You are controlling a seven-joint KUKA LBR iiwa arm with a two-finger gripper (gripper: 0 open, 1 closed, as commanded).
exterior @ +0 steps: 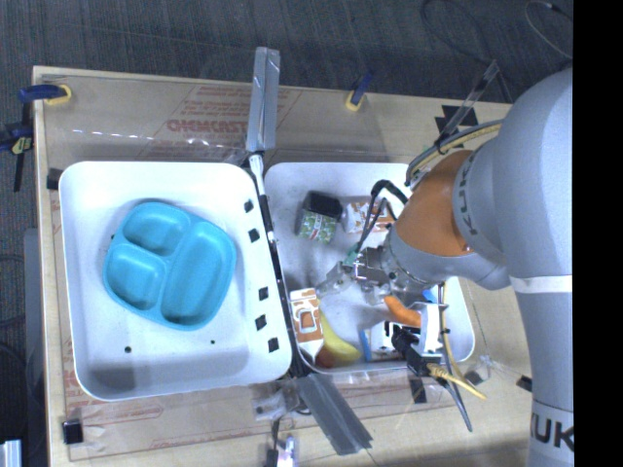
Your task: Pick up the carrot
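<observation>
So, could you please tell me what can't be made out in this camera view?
Camera view:
- carrot: only an orange bit shows; the arm covers the rest.
- right bin: the arm hides its right side.
- green packet: print too small to read.
- claw: whether it touches the carrot is unclear amid clutter.

- You are looking at a robot lab or test cell, not a home or a shop.
- A grey industrial arm (531, 163), with its maker's lettering (551, 434) on the base, reaches over the tabletop (146, 115).
- The tabletop is bare board with red print, and blue clamps (44, 93) grip its left and back edges.
- Two white bins (83, 261) sit side by side, with a metal rail (263, 95) fixed between them.
- Cables (458, 13) loop over the dark floor (175, 17) behind the tabletop.
</observation>
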